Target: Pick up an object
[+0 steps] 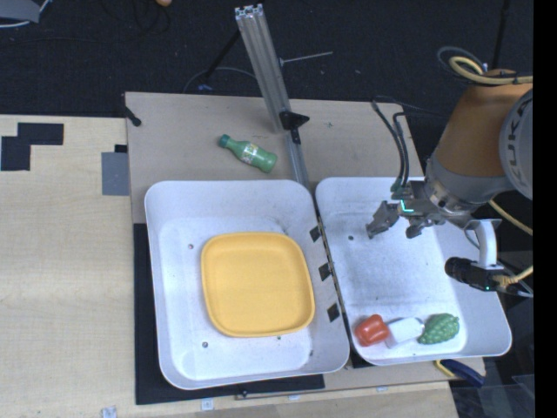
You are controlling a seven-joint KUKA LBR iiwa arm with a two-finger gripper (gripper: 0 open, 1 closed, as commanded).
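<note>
Gripper (396, 223) hangs over the upper part of the right bin (409, 268), fingers spread open, nothing btwn them. Pickable stuff sits along that bin's near edge in a row running left-right: red pepper-ish thing (372, 329), small white piece (404, 330), green bumpy item (439, 328) w/ long axis tilted up to the right. White piece is hard to make out. Yellow plate (258, 283) lies flat in the left bin (174, 233); green bottle (248, 153) lies on the bench behind, cap pointing left.

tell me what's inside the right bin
Three small things sit along the right bin's near edge: a red-orange piece, a white piece and a green bumpy piece. The pincer hangs above it, covering some floor.
</note>
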